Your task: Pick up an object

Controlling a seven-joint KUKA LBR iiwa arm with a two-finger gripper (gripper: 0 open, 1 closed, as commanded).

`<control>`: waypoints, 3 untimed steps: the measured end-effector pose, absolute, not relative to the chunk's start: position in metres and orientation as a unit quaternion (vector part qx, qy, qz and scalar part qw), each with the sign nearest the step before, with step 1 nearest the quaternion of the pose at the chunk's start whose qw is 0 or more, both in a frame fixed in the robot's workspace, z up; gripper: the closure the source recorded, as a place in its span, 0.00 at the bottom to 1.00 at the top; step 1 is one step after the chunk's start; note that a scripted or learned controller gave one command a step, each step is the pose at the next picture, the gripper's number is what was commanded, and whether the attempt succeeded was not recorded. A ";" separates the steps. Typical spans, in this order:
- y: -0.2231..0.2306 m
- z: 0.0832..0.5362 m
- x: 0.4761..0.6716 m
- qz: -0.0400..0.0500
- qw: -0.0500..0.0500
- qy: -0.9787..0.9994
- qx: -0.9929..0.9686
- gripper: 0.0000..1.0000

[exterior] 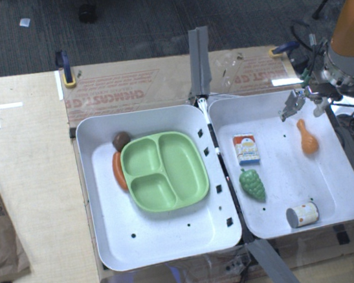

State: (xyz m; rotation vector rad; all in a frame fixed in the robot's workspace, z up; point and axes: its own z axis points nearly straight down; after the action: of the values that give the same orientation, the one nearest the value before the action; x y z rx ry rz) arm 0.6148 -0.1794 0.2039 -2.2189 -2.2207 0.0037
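a robotics lab or test cell, not a home: a plywood bench (pixel 18 127) on dark carpet (pixel 145 11), two white bins (pixel 113 244) clamped side by side, cardboard sheeting (pixel 130 88) taped behind them, loose cables (pixel 318 32) near the arm (pixel 348 35), and toy food as test props.

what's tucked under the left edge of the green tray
A brown ball and an orange carrot poke out beside the green tray in the left bin; their covered parts can't be seen.
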 end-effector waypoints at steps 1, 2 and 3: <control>-0.214 0.101 0.631 -0.001 0.002 -0.700 -0.714 0.00; -0.218 0.138 0.659 0.000 -0.001 -0.685 -0.728 0.00; -0.210 0.096 0.663 -0.004 0.003 -0.678 -0.735 0.00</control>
State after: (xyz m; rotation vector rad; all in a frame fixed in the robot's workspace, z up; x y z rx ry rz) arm 0.6634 -0.2104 0.0958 -2.3056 -2.1254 -0.0132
